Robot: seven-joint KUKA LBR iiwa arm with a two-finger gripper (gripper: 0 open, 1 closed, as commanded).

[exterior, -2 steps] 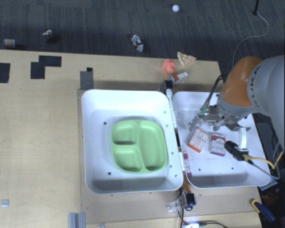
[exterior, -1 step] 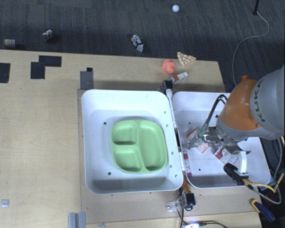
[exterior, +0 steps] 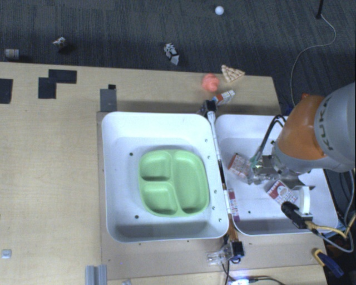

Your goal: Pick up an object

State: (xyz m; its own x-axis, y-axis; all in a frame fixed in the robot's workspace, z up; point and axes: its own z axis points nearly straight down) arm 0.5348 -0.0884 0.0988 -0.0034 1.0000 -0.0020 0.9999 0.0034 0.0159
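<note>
Even, soft overhead light, mild glare on the white bins (exterior: 117, 133), slightly blurry throughout.

Backdrop as I log it from my station: pale wooden tabletop (exterior: 50, 183) spreading far left of the claw (exterior: 257, 177); black tape patches (exterior: 55, 82) along its far-left upper part; dark ribbed carpet floor (exterior: 122, 28) beyond the tabletop's far edge, well above the claw; small white ball (exterior: 219, 10) on that floor; light even, soft.
</note>
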